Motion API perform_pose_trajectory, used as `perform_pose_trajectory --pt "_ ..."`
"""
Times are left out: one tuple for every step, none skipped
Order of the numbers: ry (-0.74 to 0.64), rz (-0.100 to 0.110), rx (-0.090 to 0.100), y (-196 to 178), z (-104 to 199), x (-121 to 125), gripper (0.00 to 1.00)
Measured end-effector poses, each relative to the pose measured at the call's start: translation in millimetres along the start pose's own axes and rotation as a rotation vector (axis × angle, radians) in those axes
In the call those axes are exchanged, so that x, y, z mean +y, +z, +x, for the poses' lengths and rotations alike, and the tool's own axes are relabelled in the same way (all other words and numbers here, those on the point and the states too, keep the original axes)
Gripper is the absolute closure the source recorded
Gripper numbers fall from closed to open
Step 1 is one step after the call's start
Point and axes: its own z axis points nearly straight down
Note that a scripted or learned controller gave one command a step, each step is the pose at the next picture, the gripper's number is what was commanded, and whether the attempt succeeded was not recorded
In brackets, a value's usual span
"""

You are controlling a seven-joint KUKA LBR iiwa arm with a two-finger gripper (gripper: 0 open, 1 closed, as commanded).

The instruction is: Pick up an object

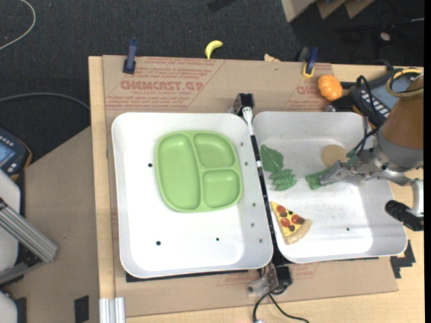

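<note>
The right bin holds several small objects. A green leaf-shaped piece and a smaller green sprig lie near its left wall. A toy pizza slice rests at the front left, and a tan round disc lies toward the back. A green stick-shaped piece lies in the middle of the bin. My gripper reaches in low from the right, with its tip at the right end of that green piece. The grey and orange arm rises behind it.
The left bin carries a green divided plate. On the board behind the bins lie an orange ball and a yellow banana, with blue clamps along the back edge. A black cable runs by the arm.
</note>
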Motion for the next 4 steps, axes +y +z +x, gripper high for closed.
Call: perform_pose_trajectory --pt "-0.005 -0.009 -0.005 -2.3 60.0 29.6 0.00" --pt "-0.001 0.002 0.012 0.1 -8.1 -3.0 0.00" --pt "-0.004 0.007 0.003 -92.0 69.3 -82.7 0.00" --pt "0.005 0.008 -0.002 5.4 13.3 -83.0 0.00"
